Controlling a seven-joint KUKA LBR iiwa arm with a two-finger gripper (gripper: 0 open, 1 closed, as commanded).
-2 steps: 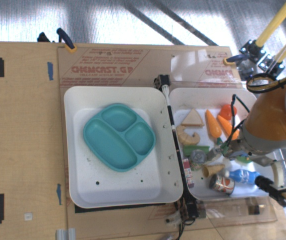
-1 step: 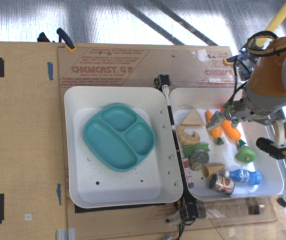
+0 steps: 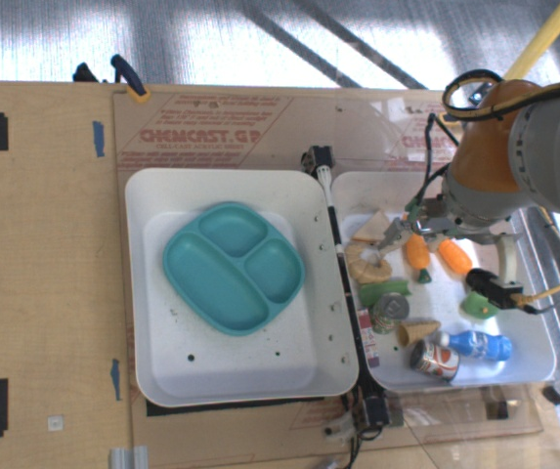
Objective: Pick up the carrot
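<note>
In the right bin (image 3: 538,360), we see the carrot (image 3: 415,253) lying among clutter just below the gripper (image 3: 424,225); we cannot tell the tool's state; a sound grasp, we judge, centres over the carrot, clear of the orange piece (image 3: 454,256) beside it

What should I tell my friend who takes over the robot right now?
Hand: low in the right bin, right by the carrot; open or shut cannot be made out.
Carrot: lying in the right bin, next to an orange piece and above the can.
Teal plate: in the left bin.
Done: arm has reached the carrot.
Left: grasp and lift it; no hold is visible yet.
</note>
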